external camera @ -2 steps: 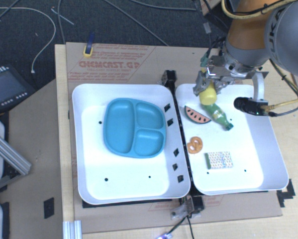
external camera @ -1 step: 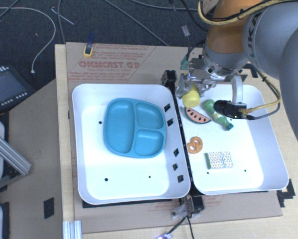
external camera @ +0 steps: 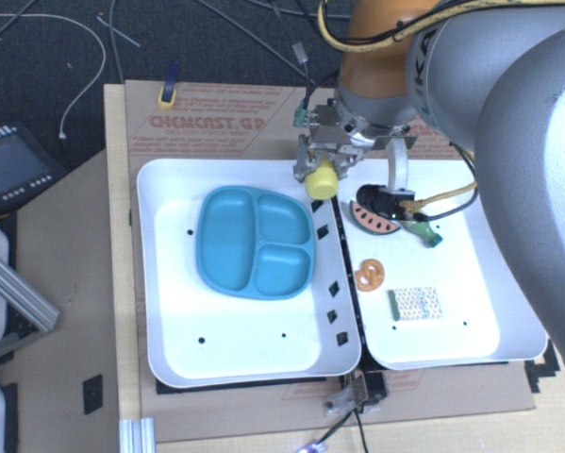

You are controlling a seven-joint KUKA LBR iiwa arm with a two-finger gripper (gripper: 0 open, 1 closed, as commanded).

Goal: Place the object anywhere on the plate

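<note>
Smooth matt blue plastic plate (external camera: 256, 242) lies in a glossy white plastic bin (external camera: 169, 328) on brown cardboard (external camera: 216, 111).

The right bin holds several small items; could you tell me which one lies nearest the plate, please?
The pretzel: it lies by the right bin's left wall, closest to the plate. The watermelon slice and sponge lie farther away.

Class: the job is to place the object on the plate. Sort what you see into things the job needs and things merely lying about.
Job:
- yellow object, at the gripper
- blue plate in the left bin

Lying about, right bin:
- watermelon slice
- pretzel
- speckled green card
- green-tipped item
</note>
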